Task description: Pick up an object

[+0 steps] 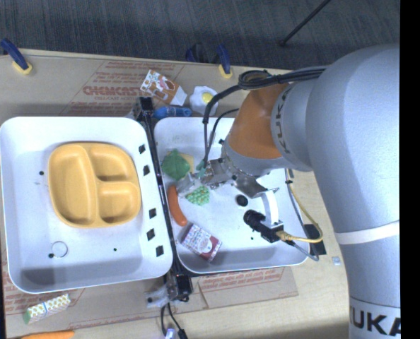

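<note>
My gripper (198,180) reaches into the right bin (231,258) from the right, low over its left-middle part. A green bumpy item (199,196) lies right under its tip. A green broccoli-like piece (175,164) sits just to the left, with a yellow bit (187,161) behind it. An orange carrot-like stick (176,205) lies along the bin's left wall. A small red and white packet (200,242) rests near the front.
The left bin (26,140) holds a yellow divided tray (94,183). Outside the bins lie a snack packet (156,85), a blue item (172,111), a white and yellow item (203,95) and a wrapped candy (47,307). Black clips line the wall between the bins.
</note>
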Available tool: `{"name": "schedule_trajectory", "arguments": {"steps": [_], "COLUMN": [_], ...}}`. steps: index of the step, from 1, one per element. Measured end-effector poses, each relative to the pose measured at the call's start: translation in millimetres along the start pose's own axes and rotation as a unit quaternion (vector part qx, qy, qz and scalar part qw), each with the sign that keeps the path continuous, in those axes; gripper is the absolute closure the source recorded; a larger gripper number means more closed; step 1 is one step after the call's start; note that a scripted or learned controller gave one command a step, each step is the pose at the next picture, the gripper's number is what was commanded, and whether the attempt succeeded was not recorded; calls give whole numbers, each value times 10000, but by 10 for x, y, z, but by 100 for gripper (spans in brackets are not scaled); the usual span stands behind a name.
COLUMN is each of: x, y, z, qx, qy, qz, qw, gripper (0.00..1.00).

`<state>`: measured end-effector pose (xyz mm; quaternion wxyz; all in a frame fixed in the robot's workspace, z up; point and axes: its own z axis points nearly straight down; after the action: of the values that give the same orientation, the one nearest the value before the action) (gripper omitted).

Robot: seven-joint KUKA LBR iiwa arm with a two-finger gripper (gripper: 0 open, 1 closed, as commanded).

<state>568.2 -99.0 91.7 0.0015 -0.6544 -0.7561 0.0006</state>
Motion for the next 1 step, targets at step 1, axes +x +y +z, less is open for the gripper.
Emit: {"name": "schedule_trajectory", "arguments": {"steps": [1], "x": [3], "y": [1], "z": [-98], "qx": [11], "qy": [-1], "qz": [-27], "qw": [10000], "gripper": [100]}}
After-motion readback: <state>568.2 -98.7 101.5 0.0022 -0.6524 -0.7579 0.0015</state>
